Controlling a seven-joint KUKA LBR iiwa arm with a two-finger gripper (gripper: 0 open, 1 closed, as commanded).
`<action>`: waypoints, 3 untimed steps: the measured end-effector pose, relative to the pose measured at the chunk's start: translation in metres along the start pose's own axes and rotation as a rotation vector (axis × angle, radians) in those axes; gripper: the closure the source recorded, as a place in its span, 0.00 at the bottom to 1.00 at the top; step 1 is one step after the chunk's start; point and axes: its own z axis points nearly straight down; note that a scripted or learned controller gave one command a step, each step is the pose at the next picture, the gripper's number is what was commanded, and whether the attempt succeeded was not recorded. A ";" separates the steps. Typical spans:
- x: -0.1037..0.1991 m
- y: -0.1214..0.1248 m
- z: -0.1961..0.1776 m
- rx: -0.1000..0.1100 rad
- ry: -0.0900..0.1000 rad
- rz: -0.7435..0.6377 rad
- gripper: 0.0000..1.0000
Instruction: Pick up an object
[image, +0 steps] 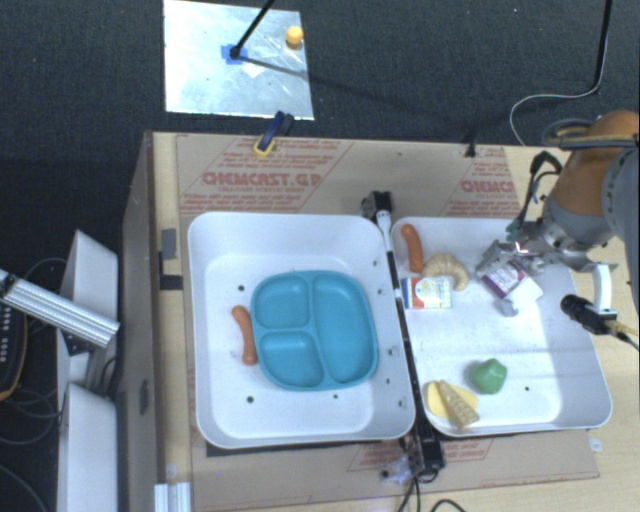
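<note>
Object: your purple-white packet (508, 281) lies in the right bin (575, 400).
Tool (505, 262): right over it; grip, you cannot tell.

Two shallow white plastic bins sit on tan cardboard (300, 170) printed with red lettering. The left bin (215, 300) holds a sky-blue compartment plate (312, 328) and an orange-brown sausage (245, 334). The right bin (570, 380) holds a similar orange sausage (411, 247), a pale beige croissant (446, 267), a white carton with red and green print (430, 293), a green pepper (489, 375) and a yellow wedge (452, 402).
</note>
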 end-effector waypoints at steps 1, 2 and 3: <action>0.000 0.002 -0.013 -0.006 -0.003 -0.003 1.00; -0.001 0.003 -0.024 -0.009 -0.004 -0.006 1.00; -0.001 0.003 -0.024 -0.009 -0.005 -0.006 0.00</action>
